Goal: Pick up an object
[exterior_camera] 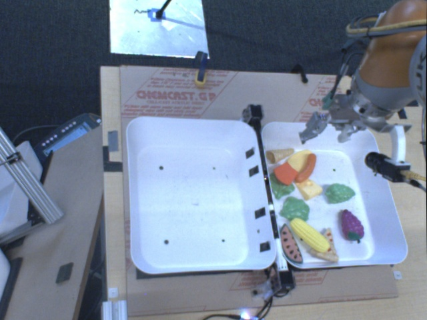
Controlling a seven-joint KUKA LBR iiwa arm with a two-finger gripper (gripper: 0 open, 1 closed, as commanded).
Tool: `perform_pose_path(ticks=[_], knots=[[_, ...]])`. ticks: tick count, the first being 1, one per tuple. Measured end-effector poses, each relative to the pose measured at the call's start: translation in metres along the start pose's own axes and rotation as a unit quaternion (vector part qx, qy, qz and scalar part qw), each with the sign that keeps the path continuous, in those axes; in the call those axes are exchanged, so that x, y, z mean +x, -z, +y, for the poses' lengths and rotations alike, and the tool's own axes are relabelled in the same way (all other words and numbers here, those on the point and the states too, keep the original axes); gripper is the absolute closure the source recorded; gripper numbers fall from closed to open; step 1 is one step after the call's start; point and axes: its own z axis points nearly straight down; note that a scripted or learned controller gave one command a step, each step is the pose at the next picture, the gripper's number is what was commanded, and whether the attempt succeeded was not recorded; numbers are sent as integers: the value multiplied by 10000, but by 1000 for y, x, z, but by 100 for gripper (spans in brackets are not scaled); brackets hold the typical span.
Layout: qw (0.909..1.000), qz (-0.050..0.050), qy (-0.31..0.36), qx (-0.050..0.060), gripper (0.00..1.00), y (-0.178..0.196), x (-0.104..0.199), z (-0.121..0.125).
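From the overhead camera you see your gripper (328,130) poised above the far edge of the right bin (383,209), its two fingers (311,130) spread apart with nothing between them. The grey arm (390,52) with its orange band comes in from the right behind it.

Every toy food piece lies in that right bin, all nearer the camera than the open jaws. Closest, just below and left of the fingertips, is a tan cone-shaped piece (279,155). Beside it, directly beneath the jaws, a carrot (288,173) rests against a yellow piece (299,159) and a red sausage (307,169). A cheese wedge (309,189) sits just past them, with a green leafy piece (339,193) to its right and another (294,209) to its lower left. A third green bit (280,188) hugs the bin's left wall.

Farther still from the jaws, toward the near rim, lie a corn cob (310,235), a watermelon slice (291,243) and a purple grape bunch (352,225).

The left bin (193,192) sits well to the jaws' left, touching the right one along a black divider (265,185).
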Motion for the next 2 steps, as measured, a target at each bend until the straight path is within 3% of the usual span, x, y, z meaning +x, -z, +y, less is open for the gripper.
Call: perform_pose_path(ticks=[1,2], knots=[[10000,1,12,-15,100,11,0,1],[9999,-2,25,-104,100,290,36,-39]])
